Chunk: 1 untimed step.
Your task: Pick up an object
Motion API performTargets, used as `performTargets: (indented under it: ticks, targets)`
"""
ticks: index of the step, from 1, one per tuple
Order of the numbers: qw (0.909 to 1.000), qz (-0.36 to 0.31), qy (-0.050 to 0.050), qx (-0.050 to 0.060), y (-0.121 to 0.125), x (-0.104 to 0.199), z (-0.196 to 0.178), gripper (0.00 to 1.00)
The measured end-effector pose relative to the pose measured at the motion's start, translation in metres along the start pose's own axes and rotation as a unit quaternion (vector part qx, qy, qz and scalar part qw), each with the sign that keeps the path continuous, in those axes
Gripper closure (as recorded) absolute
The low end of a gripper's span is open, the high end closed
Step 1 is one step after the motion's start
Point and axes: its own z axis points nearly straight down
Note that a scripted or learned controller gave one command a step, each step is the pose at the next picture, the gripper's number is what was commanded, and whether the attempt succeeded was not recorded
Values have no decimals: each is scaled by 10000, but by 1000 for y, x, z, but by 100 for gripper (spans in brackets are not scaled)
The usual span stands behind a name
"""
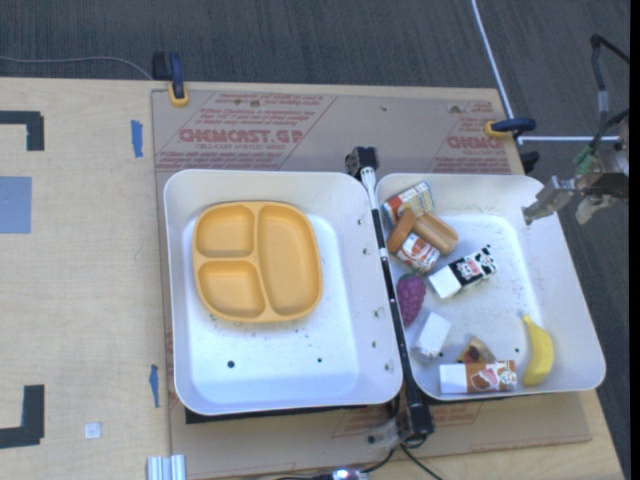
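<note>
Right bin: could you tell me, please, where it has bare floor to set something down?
In the right bin, the widest bare patch lies between the black-and-white carton, the far right wall and the banana. The left side is crowded, from the hot dog and purple piece down to the cartons near the front wall. The gripper hangs over the far right corner.

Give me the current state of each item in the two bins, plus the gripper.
Yellow divided plate: flat in left bin, right side up.
Banana: lying near right bin's right edge.
Hot dog: lying at right bin's upper left.
Black-and-white carton: on its side, mid-bin.
Purple item: against the bin divider.
Gripper: over right bin's upper right rim, holding nothing visible.
</note>
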Motion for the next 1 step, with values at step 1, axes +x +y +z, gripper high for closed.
performTargets:
  ticks: [1]
  targets:
    - [10000, 3, -6, -95, -4, 42, 155, 0]
